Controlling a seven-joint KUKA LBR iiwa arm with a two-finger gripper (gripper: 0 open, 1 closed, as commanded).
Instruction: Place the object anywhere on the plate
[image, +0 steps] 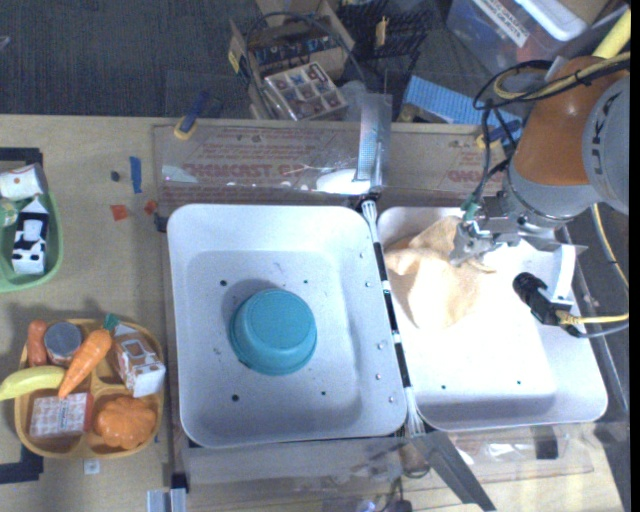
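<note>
A single fixed camera looks down at a slant from above the bench, far enough back to take in both white bins (200, 240) side by side, the wooden bench top (90, 160) at left, and the arm (560, 140) entering from the right.

A pale wooden surface (90, 150) carries the scene, with dark grey carpeted floor (100, 50) beyond its far edge. Back there sits clutter — an open cardboard box (290, 70) of small items and what may be blue plastic containers (500, 30). Light is even, with soft shadows.
</note>
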